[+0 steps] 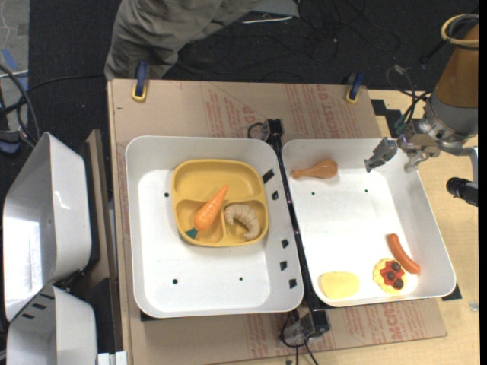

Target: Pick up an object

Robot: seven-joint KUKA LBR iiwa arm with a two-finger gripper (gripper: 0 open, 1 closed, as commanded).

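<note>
In the right bin [358,219], a brown drumstick [314,171] lies near the far left corner. A red sausage [403,253], a small yellow tart with dark berries [392,274] and a pale yellow disc [338,284] lie along the near right side. The left bin [152,265] holds a yellow divided plate [190,185] carrying an orange carrot [211,207] and a pale shrimp [243,219]. My gripper [396,158] hangs over the right bin's far right corner, open, nothing between its fingers, well right of the drumstick.
The bins sit side by side on a brown board with yellow clamps [139,90] at its far edge. White containers [46,211] stand to the left of the bench. Cables lie on the dark floor behind.
</note>
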